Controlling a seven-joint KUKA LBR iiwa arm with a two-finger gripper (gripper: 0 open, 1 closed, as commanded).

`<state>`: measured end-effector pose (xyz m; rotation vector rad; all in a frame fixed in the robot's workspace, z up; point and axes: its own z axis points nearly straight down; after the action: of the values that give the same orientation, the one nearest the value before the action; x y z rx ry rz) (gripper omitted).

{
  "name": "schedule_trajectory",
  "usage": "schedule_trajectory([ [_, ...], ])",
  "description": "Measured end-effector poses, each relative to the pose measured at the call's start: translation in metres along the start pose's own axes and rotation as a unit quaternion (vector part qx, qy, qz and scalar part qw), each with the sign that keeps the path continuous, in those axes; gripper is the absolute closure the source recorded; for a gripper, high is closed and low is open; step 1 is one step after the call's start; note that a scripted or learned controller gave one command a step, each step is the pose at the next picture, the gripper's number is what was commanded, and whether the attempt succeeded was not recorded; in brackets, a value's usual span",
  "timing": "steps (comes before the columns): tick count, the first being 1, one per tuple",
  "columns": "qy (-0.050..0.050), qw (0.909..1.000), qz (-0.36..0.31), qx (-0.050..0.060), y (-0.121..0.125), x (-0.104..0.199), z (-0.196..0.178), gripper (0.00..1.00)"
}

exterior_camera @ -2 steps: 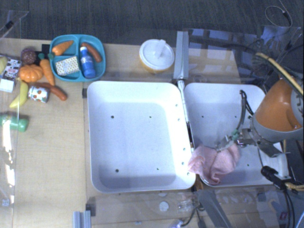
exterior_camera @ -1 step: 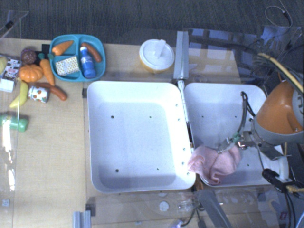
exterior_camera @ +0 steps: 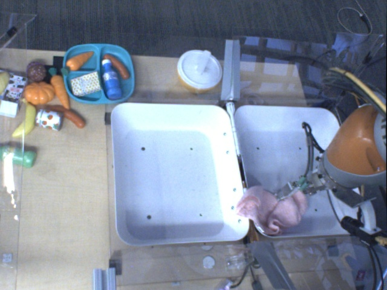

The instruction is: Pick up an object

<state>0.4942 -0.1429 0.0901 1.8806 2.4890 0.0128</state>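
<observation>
A pink, soft, crumpled object lies in the front left corner of the right bin, partly over the bin's rim. My gripper is low in that bin, right at the pink object's upper right edge. The arm, with its orange band, reaches in from the right. I cannot see whether the pink object is held.
The left bin sits beside the right one, with a metal divider behind them. A blue plate of toy food, a yellow lidded cup and loose toy food are on the bench behind and to the left.
</observation>
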Motion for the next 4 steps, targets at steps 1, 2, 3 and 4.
schedule_trajectory([
  [1, 0.002, 0.9897, 0.143, 0.005, 0.035, 0.003, 0.001, 0.0],
  [2, 0.002, 0.9995, 0.032, 0.002, -0.007, -0.021, 0.001, 0.0],
  [3, 0.0, 0.9995, 0.031, 0.0, -0.005, -0.022, -0.009, 1.0],
  [4, 0.006, 0.9997, 0.021, 0.01, -0.011, -0.062, -0.127, 1.0],
])
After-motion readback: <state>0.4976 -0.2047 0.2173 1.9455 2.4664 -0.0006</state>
